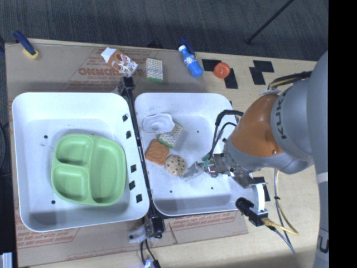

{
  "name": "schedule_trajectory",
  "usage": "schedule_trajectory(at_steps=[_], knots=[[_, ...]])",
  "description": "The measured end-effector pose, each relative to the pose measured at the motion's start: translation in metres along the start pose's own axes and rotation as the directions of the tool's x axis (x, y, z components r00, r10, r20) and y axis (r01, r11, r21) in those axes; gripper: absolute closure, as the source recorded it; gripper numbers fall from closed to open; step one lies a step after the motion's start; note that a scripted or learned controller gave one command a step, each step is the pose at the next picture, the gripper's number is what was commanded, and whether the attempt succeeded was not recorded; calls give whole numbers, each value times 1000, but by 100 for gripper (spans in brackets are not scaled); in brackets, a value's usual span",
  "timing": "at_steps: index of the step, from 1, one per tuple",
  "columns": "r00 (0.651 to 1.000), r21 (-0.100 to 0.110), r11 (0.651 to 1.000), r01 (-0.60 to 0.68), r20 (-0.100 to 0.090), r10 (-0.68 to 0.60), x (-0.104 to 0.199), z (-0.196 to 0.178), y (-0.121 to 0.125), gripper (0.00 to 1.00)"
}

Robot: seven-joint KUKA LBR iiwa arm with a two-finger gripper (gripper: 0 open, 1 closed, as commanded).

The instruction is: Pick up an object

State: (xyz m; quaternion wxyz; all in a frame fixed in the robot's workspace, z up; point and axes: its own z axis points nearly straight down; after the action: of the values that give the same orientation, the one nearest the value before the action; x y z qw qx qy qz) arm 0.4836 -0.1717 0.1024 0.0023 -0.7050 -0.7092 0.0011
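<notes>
- Gripper (192,171) low inside the right bin (223,108); finger state impossible to tell.
- Four objects there: round speckled cookie (175,164) just beside the gripper tip, orange wedge (157,152), patterned packet (173,134), white piece (156,122).
- One green divided tray (89,170) in the left bin (33,108).
- Bare floor along the right bin's far and right walls.
- Cardboard-covered bench (72,60).

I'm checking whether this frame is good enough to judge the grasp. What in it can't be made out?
- Gripper: small and blurred in the camera view; its grip unreadable.
- Right bin: right side hidden under the arm.
- White object: washed out against the bin; unidentifiable.
- Arm: cut off by the right edge.
</notes>
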Motion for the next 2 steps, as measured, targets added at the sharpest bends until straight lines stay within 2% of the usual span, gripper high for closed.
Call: schedule_trajectory(at_steps=[1, 2], knots=[[1000, -8, 1000, 0, 2, 1, 5, 8, 96, 0], [1000, -7, 1000, -1, 3, 1, -18, -138, 35, 0]])
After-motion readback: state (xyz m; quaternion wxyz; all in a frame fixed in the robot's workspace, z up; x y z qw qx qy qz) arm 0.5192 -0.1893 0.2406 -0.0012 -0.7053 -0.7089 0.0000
